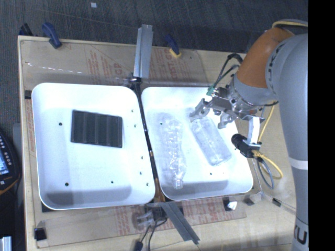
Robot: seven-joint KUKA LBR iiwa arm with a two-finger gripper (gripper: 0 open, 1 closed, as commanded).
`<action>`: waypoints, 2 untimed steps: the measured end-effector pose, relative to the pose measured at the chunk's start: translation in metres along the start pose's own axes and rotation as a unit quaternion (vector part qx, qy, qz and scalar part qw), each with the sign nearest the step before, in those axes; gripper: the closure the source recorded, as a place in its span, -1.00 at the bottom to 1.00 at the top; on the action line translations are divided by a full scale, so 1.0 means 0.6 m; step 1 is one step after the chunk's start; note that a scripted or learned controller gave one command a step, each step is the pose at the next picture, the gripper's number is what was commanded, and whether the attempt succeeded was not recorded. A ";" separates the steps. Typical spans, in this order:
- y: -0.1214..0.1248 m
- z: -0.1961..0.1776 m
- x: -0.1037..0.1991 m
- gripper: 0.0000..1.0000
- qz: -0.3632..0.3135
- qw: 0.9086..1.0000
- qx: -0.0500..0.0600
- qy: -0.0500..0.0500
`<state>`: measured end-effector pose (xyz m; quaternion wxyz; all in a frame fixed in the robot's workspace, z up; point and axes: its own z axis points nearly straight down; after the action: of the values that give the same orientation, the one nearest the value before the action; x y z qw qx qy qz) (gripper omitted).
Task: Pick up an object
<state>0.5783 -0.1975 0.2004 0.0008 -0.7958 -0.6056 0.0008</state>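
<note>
Two clear plastic bottles lie in the right bin point(238, 184). One crumpled bottle point(172, 149) runs lengthwise down the bin's middle. The other bottle point(210, 140) lies to its right, slanting toward the lower right. A black ridged rectangular pad point(97, 128) lies flat in the left bin point(47, 182). My gripper point(212, 116) reaches in from the right and stands open over the upper end of the right-hand bottle, its two fingers spread to either side. Nothing is between the fingers.
The arm's grey body and orange band point(261, 56) cover the right bin's upper right corner. A metal divider bar point(142, 51) stands between the bins at the back. Cables point(264, 166) hang by the right rim. Blue clamps point(52, 35) grip the bench's far edge.
</note>
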 end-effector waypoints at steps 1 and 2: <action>0.049 -0.173 0.031 -1.00 -0.089 0.996 -0.001 0.000; -0.025 -0.116 0.004 -1.00 0.083 0.997 0.003 0.000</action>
<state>0.5649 -0.1913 0.2699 0.0029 -0.8435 -0.5372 0.0021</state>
